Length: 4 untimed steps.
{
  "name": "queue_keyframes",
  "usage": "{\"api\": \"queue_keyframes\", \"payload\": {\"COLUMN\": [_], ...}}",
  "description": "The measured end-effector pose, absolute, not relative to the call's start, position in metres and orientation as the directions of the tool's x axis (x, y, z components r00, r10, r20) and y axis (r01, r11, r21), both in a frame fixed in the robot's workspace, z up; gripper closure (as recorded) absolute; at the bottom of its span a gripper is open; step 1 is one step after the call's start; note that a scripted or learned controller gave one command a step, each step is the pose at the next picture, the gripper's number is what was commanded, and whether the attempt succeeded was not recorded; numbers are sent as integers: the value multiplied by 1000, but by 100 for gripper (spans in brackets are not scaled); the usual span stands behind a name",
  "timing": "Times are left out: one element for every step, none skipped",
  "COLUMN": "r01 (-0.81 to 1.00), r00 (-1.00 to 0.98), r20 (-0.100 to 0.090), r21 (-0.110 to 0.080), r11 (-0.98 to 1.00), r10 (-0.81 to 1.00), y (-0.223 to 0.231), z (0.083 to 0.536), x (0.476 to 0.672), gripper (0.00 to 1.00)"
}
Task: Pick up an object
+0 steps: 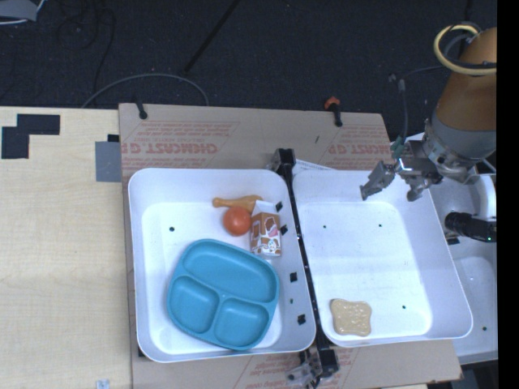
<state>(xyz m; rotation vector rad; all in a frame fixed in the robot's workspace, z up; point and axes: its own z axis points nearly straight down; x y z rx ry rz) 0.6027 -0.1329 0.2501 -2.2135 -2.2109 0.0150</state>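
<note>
My gripper (396, 186) hangs over the far right corner of the right bin (381, 241), its two fingers spread apart with nothing between them. A beige flat cookie-like piece (351, 316) lies at the near left of the right bin. In the left bin (154, 217) lie a blue divided plate (222, 293), a red tomato (238, 221), an orange drumstick-shaped toy (237, 203) and a small printed carton (266, 235). All of these are well to the left of and below the gripper.
A black divider (293, 241) runs between the two bins. Cardboard (243, 140) lies under both bins. A wooden bench top (57, 250) stretches to the left. The arm's grey body and orange band (469, 96) stand at the right edge.
</note>
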Motion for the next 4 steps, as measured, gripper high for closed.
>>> {"api": "queue_keyframes", "payload": {"r01": [1000,1000,1000,1000], "r00": [-1,-2,0,0], "r20": [1,1,1,2], "r21": [-3,-7,-8,-8], "r11": [1,2,0,0], "r10": [1000,1000,1000,1000], "y": [-133,-124,-127,-126], "z": [258,203,142,88], "x": [605,608,612,610], "gripper": [0,0,0,0]}}
